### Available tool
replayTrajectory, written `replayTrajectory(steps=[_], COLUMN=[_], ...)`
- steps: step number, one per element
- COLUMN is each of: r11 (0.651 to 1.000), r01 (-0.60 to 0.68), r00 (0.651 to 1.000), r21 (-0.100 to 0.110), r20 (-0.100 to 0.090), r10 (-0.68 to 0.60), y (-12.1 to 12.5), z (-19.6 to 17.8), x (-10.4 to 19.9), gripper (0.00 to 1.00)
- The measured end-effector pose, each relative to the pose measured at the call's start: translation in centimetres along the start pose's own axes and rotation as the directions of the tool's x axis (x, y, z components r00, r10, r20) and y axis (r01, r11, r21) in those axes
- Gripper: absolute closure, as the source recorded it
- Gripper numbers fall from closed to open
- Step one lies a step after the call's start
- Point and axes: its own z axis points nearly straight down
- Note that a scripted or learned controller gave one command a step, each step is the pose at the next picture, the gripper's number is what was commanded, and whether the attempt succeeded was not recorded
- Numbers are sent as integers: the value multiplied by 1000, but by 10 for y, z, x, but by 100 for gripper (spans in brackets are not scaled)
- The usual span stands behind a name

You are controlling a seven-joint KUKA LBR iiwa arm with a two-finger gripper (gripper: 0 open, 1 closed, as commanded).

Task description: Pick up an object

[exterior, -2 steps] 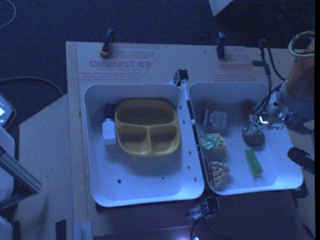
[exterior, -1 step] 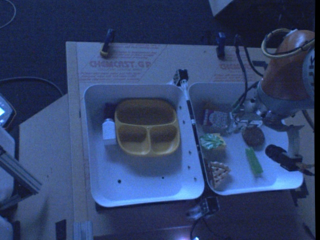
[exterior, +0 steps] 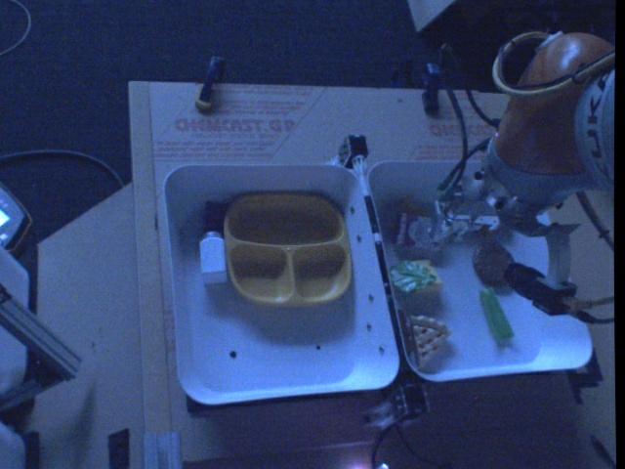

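Near right bin (exterior: 547,355): waffle-like wedge (exterior: 428,337), green stick (exterior: 496,315), green-white piece (exterior: 415,277), all lying loose, nothing picked yet. Farther in, my gripper (exterior: 451,225) hangs low over clutter; can't tell its state. Yellow divided plate (exterior: 287,247) in left bin (exterior: 186,262).

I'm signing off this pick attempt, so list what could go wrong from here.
1. The gripper hangs low in the right bin among crowded items, a red object and a green-topped block; it could nudge them instead of gripping one.
2. The picture is very dim, so whether anything sits between the fingers is unclear; a miss may go unnoticed.
3. The waffle-like piece lies against the bin wall, awkward to grasp.
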Motion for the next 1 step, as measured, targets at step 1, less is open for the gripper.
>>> replayTrajectory(steps=[1], r11=[1000], r01=[-4], r00=[1000], r21=[7], r20=[-1], r10=[4], y=[-8], z=[2], x=[7], gripper=[100])
